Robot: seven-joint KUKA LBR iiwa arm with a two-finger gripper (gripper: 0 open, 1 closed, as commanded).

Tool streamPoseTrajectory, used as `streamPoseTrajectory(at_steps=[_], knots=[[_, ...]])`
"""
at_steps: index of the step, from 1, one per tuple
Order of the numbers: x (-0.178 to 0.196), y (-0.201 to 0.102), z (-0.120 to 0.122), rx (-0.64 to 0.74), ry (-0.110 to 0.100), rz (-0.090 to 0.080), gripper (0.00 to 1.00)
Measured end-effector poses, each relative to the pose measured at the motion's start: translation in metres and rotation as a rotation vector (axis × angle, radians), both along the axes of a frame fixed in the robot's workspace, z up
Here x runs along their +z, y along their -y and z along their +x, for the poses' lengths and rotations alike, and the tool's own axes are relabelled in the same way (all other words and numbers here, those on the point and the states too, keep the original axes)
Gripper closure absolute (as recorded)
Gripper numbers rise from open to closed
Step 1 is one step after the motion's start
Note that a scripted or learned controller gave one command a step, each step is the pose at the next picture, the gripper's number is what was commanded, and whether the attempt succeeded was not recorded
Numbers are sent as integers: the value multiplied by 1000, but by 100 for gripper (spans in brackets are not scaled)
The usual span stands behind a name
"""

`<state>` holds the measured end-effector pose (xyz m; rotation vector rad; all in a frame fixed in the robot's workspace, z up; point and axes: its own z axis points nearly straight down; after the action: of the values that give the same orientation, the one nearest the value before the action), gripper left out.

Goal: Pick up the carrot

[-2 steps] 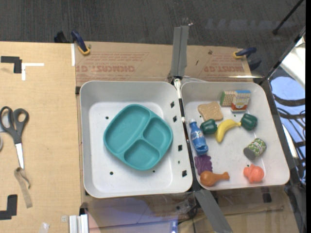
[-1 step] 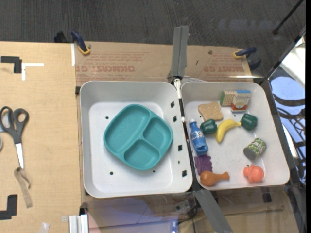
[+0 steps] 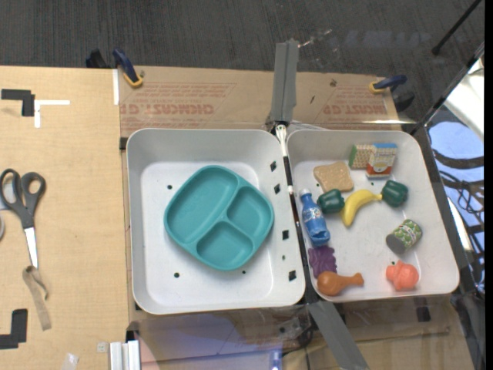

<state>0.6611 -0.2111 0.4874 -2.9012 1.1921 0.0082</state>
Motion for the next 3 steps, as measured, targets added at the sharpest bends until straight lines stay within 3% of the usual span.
streamPoseTrajectory(at_steps=[1, 2, 3], knots=[[0, 5, -53, 336, 1, 3, 100], [0, 10, -38, 580, 7, 4, 100], [5, 9, -35, 581, 9, 15, 100]])
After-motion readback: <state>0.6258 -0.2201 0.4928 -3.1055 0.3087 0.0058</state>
